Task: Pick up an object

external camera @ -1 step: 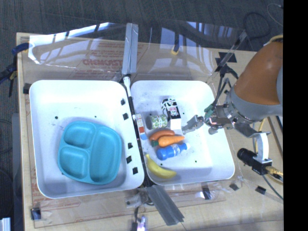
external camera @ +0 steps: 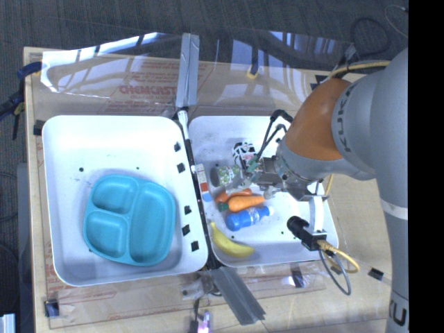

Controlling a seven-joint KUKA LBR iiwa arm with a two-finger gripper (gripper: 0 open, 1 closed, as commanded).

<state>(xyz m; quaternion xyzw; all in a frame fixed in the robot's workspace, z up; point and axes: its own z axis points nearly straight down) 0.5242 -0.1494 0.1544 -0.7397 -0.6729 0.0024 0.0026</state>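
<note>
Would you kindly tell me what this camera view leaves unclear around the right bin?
- Gripper: its tips are lost in the clutter beneath the wrist, so its state and contact are unreadable.
- Small greenish item: too small and blurred to identify.
- Black-and-white object: blurred and partly covered by the arm.
- Carrot: its upper edge is hidden under the gripper.

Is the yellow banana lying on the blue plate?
No, the yellow banana lies in the right white bin, while the blue divided plate sits in the left white bin.

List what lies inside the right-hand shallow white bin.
The right bin holds a yellow banana, blue bottle, orange carrot and black-and-white toy. The grey arm covers its right part.
</note>
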